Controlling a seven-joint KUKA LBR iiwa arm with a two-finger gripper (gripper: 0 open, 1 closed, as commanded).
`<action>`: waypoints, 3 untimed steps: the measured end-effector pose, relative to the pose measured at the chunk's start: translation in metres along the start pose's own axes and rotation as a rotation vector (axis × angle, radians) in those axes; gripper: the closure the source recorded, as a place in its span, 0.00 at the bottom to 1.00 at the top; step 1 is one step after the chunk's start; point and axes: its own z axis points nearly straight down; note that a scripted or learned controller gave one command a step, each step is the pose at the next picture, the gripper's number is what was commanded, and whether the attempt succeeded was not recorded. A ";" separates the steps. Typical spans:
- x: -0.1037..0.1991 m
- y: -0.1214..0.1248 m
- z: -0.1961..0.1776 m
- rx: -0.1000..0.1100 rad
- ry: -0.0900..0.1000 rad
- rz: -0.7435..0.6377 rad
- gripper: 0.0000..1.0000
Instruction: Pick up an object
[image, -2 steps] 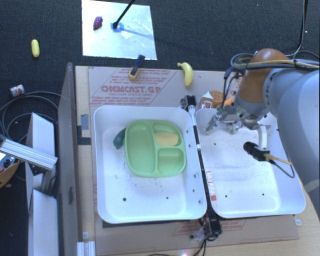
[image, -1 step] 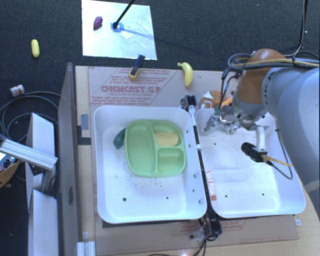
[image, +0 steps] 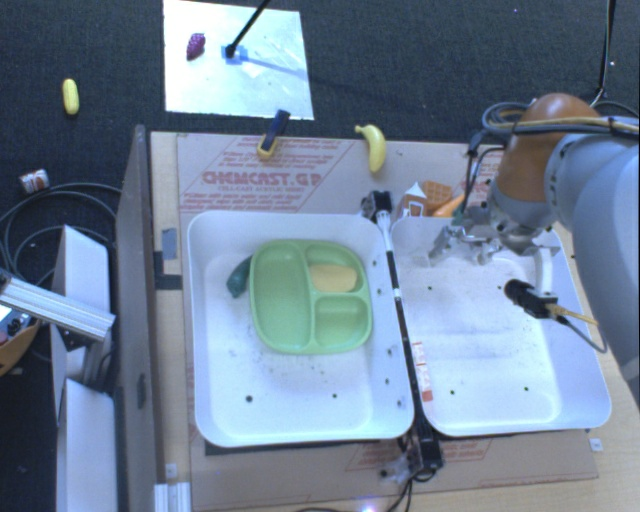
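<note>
Right bin: the nearest thing to the lens is its bare front corner; the floor is white with dark specks, and I see nothing loose lying on it.
Left bin: just beside the right one, rims touching along the middle.
Green tray: a divided plate resting in the left bin, towards its far half.
Yellow piece: lying in the tray's upper right compartment; a likely thing to pick.
Dark green object: in the left bin, touching the tray's left edge.
Gripper: over the far edge of the right bin; from here I cannot tell how it is set, and I see nothing in it.
Arm: grey with its orange band, coming in from the right.
Banana: on the bench behind the bins.
Progress: by my reckoning nothing has been lifted yet; choosing, reaching and grasping are all left, and the objects sit well apart from the gripper.
</note>
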 end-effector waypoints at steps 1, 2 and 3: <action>0.030 -0.014 0.001 0.003 0.002 -0.006 0.00; 0.004 0.000 0.000 -0.001 0.001 -0.001 0.00; 0.043 -0.017 0.001 0.004 0.003 -0.007 0.00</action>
